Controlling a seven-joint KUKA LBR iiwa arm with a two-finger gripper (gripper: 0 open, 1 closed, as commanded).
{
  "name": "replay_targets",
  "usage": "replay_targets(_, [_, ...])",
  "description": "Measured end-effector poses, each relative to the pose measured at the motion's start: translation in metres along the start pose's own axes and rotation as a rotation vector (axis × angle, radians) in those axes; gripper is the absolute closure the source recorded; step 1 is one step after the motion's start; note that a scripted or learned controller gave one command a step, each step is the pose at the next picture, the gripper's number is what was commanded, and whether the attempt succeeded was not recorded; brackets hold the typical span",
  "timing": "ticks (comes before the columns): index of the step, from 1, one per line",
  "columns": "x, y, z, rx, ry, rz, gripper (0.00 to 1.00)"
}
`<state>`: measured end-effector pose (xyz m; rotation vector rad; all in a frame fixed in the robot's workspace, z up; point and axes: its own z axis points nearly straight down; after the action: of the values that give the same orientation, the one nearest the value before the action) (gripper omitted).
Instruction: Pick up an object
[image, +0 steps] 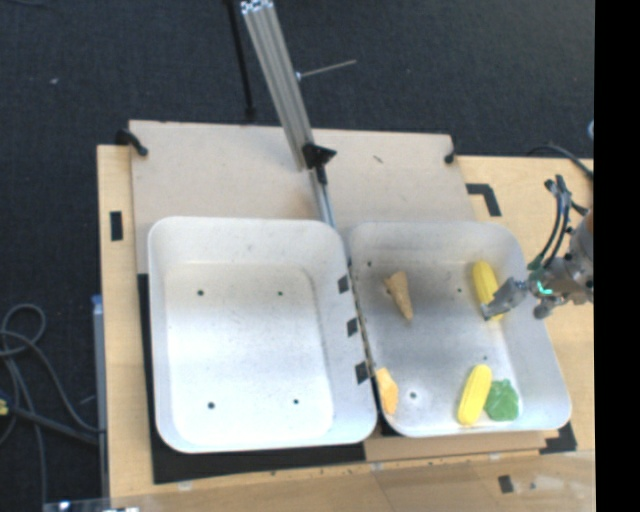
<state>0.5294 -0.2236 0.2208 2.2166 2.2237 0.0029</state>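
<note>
Nearest the camera, along the lower edge of the right bin (520, 250), a small orange piece (386, 390) lies against the bin's left wall, and further right a yellow corn cob (474, 393) rests touching a green leafy piece (502, 400) in the bin's lower right corner. Higher in the same bin a tan cone-shaped piece (400, 294) lies by itself near the middle, well apart from the rest. A second yellow cob (484, 282) sits toward the bin's right side. The jaws (500, 302) hang just beside this upper cob, at its lower right, reaching in over the bin's right wall; whether they stand apart or together cannot be told here, and nothing is seen between them. The left bin (180, 240) lies side by side with the right one on the table (220, 165). A slanted metal rail (285, 85) rises from behind the bins.
</note>
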Motion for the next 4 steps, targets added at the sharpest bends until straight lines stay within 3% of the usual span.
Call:
replay_targets(2, [0.005,0.002,0.092,0.006,-0.001,0.006,0.00])
replay_targets(3, [0.003,0.002,0.121,0.004,-0.002,0.006,0.00])
replay_targets(4, [0.003,0.003,0.108,-0.003,-0.003,0.010,1.00])
